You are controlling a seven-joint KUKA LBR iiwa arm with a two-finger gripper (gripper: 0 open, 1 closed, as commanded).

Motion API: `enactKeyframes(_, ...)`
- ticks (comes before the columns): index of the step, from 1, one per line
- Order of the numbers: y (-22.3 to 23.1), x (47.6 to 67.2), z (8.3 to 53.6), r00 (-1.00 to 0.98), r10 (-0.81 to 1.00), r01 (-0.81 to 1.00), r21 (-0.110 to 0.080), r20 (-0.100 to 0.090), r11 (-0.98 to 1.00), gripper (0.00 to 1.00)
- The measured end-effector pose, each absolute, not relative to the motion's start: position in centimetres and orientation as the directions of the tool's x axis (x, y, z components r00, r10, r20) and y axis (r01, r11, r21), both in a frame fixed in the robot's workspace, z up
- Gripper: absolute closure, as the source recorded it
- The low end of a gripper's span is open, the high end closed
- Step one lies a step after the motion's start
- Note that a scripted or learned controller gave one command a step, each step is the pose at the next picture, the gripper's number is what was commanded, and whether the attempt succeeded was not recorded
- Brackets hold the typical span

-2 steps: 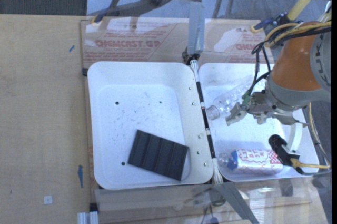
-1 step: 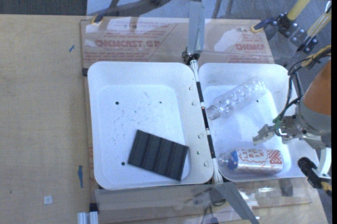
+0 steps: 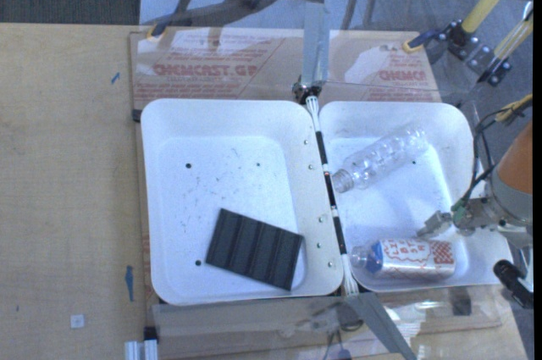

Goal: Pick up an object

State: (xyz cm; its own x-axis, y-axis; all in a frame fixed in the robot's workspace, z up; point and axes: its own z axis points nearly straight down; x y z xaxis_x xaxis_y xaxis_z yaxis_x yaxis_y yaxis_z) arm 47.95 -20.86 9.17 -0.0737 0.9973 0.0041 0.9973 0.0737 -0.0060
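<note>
Camera view has the gripper (image 3: pixel 440 223) low over the red-labelled bottle (image 3: pixel 412 257), grip impossible to tell, nothing lifted yet

In the right bin (image 3: pixel 461 130), a clear bottle (image 3: pixel 377 159) lies slanted near the divider, a red-and-white labelled bottle (image 3: pixel 406 257) lies flat along the front wall, and a dark ribbed slab (image 3: pixel 254 248) lies left of that bin.

Bench (image 3: pixel 59 180) of pale matt wood; bins (image 3: pixel 169 138) smooth white plastic, the left speckled; clear glossy plastic bottle (image 3: pixel 378 158); ribbed dark matt slab (image 3: pixel 254 248); shiny tube (image 3: pixel 406 257) with printed label
</note>
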Motion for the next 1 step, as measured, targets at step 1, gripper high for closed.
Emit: enactKeyframes(1, -20.41, 47.93, 11.12, -0.129, 0.992, 0.992, -0.003, 0.001, 0.129, 0.0)
